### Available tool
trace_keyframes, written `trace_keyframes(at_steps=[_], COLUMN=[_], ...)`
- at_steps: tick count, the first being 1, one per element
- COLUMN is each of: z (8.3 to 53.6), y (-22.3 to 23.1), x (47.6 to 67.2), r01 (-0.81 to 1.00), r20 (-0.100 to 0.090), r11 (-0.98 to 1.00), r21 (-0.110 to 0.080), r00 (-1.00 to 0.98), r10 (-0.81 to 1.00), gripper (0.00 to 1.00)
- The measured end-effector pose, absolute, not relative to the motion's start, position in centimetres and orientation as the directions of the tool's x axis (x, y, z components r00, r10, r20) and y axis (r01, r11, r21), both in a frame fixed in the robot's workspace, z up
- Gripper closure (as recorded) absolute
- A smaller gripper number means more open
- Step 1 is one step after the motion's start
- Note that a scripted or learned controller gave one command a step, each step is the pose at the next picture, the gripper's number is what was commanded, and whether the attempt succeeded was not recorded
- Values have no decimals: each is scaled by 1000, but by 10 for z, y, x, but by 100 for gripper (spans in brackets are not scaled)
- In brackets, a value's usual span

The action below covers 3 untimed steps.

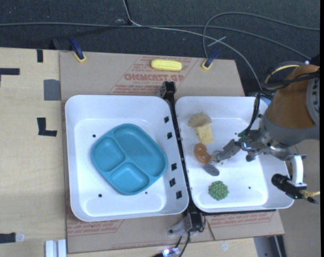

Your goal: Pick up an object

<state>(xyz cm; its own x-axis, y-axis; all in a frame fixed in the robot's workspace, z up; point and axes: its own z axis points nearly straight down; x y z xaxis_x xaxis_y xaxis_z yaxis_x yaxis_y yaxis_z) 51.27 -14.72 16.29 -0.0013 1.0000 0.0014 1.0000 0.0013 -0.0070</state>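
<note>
Left shallow white plastic bin [76, 143]: blue three-compartment plastic tray [128, 158]. Right white bin [258, 197]: tan food pieces, brown pretzel-like item [201, 153], green bumpy ball [218, 190]. Gripper [212, 165] just beside pretzel item, finger state cannot tell.

Both bins [76, 143] look like smooth glossy white plastic; the blue tray [128, 158] is matt plastic (left bin), on brown cardboard [140, 76].

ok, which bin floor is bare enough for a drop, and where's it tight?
Left bin: bare floor along all four walls around the blue tray. Right bin: bare along the top wall and the bottom-right corner. Crowded on its left side: food pieces, pretzel, green ball, with the hand among them.
</note>
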Motion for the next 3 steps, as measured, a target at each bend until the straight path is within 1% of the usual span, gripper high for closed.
trace_keyframes(at_steps=[1,2,3], z=[121,83,96], y=[-145,-145,-146], x=[514,514,515], r01=[1000,1000,1000], r20=[2,-2,-3], r11=[0,1,1], r21=[-2,-1,2], r00=[0,-1,-1], r10=[1000,1000,1000], gripper=[0,0,100])
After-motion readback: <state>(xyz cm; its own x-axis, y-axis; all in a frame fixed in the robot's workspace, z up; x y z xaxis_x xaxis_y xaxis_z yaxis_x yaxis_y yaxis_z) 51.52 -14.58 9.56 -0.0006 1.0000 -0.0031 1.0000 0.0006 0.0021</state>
